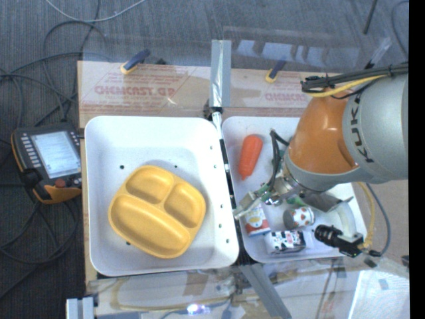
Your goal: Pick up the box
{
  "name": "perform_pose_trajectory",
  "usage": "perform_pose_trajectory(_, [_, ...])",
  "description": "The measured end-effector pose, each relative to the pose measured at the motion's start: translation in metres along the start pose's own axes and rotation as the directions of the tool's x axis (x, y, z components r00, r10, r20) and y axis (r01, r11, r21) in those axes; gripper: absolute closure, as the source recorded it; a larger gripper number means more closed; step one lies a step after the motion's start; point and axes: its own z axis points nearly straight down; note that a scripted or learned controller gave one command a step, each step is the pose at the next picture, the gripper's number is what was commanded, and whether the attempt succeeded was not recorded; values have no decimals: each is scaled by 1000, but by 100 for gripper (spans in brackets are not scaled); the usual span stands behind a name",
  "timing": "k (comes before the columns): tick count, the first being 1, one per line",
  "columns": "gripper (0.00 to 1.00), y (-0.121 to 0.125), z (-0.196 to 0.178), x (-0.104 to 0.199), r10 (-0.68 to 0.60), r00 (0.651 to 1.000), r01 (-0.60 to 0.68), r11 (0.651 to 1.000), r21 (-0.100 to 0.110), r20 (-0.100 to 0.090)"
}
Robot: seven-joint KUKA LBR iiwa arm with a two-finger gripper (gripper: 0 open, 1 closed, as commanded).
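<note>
A small white and red box (256,223) lies near the front left of the right bin (234,130). Beside it to the right lies a second small carton (287,240), white with dark and red print. My gripper (271,195) hangs low over the right bin, just above and behind the white and red box; the grey and orange wrist hides most of it. Nothing can be seen held in it.
An orange carrot (250,155) lies at the back left of the right bin. A small round white and red object (299,216) sits right of the box. A yellow divided plate (157,210) fills the middle of the left bin (99,145). The arm covers the right bin's right half.
</note>
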Motion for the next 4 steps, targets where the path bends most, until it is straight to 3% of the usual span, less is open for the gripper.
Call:
perform_pose_trajectory(1, [0,-9,0,-22,4,1000,-4,1000,0,1])
perform_pose_trajectory(2, [0,-24,89,-82,-24,1000,24,1000,-16,1])
perform_pose_trajectory(3, [0,81,87,-112,231,973,-231,973,-21,4])
perform_pose_trajectory(4, [100,82,75,-115,232,973,-232,972,-27,13])
